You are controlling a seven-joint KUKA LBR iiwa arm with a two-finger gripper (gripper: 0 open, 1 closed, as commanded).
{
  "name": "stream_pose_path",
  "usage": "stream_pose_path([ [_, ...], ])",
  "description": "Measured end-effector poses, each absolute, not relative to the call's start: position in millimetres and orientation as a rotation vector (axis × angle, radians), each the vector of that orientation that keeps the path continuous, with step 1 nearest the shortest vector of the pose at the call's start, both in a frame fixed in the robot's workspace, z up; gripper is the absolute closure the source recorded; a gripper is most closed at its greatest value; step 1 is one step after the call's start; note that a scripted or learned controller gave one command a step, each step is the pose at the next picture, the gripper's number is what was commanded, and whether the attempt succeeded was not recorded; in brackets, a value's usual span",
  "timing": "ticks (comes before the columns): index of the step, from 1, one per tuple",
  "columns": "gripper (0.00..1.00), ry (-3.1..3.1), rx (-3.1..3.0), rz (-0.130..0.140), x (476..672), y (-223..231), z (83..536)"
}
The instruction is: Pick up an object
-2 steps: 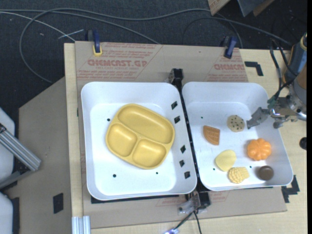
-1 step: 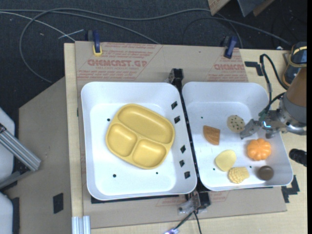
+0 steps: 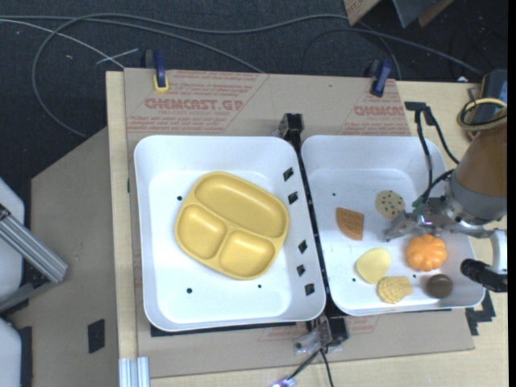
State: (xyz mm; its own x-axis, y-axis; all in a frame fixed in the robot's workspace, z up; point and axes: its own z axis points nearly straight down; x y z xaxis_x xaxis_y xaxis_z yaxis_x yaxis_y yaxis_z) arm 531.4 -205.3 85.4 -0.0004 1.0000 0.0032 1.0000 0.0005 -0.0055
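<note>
The right bin holds several small objects. An orange pumpkin-shaped toy lies near its right wall. My gripper hangs just above and behind the pumpkin, its grey fingers spread open, with nothing between them. Around it lie a speckled cookie, an orange-brown wedge, a pale yellow round piece, a bumpy yellow piece and a dark brown ball.
The left bin holds a yellow divided plate. A black divider with clips runs between the bins. The arm's orange band rises over the right bin's far right side. Cables lie behind the bench.
</note>
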Motion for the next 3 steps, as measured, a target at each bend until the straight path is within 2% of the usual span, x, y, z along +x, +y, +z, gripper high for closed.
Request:
stream_pose_path([
  [1, 1.0, -2.221, -2.221, -0.002, 532.9, -206, 100],
  [3, 1.0, -2.229, -2.223, -0.006, 542.9, -201, 200],
])
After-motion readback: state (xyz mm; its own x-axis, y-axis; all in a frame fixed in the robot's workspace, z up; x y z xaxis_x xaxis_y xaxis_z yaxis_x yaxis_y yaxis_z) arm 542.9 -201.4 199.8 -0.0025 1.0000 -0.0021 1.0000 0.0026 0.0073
